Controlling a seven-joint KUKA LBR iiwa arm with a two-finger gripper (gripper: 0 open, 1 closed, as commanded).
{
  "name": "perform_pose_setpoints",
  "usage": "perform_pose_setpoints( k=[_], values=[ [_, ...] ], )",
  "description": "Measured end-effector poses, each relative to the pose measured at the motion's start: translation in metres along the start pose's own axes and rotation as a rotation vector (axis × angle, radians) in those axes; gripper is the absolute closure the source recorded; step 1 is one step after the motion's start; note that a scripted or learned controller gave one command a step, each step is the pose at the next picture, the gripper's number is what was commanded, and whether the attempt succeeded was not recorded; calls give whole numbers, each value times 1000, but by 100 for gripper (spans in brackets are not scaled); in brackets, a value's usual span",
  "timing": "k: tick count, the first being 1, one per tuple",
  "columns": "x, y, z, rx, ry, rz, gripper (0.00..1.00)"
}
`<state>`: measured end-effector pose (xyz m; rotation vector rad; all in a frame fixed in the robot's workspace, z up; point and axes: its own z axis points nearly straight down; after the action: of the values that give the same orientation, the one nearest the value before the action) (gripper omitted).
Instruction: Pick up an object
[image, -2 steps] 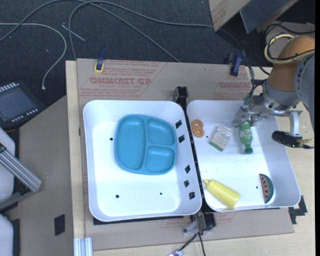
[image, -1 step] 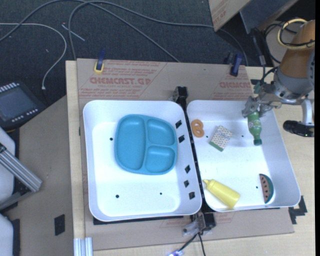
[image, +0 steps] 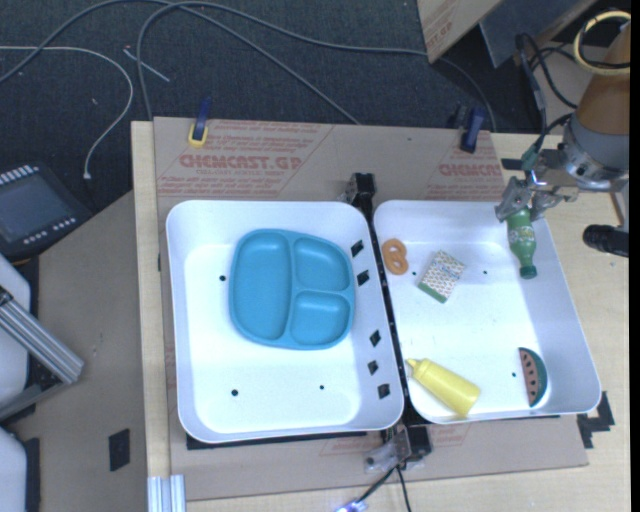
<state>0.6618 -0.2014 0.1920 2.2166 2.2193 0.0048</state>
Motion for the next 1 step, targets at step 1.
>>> perform_pose_setpoints(
  k=[1],
  values=[
    [2,-1,-65,-2,-1,0,100]
  ],
)
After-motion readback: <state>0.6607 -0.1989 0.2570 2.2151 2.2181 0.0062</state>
